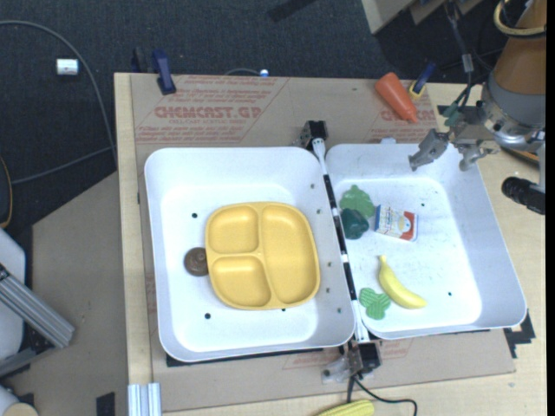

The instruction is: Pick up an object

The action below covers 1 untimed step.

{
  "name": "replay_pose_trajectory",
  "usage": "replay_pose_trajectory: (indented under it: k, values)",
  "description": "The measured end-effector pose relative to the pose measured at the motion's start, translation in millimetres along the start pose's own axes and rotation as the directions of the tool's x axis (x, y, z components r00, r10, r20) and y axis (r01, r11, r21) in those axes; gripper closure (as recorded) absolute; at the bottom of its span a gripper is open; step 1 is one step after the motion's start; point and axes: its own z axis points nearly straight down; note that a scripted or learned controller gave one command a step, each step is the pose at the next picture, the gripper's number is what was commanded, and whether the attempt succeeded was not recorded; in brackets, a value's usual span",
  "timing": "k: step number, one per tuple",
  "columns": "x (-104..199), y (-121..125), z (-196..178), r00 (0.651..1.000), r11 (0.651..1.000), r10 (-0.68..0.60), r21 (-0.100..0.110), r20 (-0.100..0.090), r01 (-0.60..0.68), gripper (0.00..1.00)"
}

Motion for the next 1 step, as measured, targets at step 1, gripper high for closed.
replay_pose_trajectory:
  k: [1]
  values:
    - [27.4, -102.8, 34.1, 1.000, 1.000, 0.001, 0.003, -0.001, -0.001, 0.00]
